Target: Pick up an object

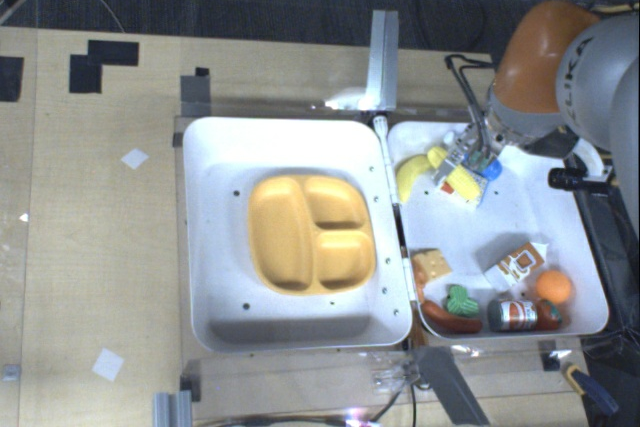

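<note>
The pincer (468,161) hangs low over the back of the right bin (590,245), directly above a yellow block (462,183) and beside a banana (412,173); I cannot tell how it is set. Along that bin's front edge lie a cracker (432,266), a green toy (461,300), a sausage (448,318), a can (514,315), an orange (553,287) and a small carton (518,264). The left bin (215,215) holds a yellow divided tray (310,233).
</note>
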Tool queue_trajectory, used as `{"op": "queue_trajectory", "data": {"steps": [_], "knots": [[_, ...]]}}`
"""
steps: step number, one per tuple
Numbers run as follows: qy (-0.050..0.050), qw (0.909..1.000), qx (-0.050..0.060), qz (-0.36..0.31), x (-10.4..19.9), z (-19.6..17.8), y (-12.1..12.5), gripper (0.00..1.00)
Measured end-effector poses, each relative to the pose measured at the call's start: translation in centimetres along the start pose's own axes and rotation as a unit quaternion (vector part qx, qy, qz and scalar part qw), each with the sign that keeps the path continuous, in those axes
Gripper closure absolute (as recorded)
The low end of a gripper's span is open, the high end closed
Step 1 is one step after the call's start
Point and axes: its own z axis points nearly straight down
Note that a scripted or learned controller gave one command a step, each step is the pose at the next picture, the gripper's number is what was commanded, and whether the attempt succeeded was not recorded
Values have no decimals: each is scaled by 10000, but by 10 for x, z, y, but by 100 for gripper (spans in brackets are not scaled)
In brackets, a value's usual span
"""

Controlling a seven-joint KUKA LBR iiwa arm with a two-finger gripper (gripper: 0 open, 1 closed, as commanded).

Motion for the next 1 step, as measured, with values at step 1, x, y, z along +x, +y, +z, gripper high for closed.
{"op": "queue_trajectory", "data": {"steps": [1], "knots": [[146, 9973, 75, 721, 44, -82, 53, 100]]}}
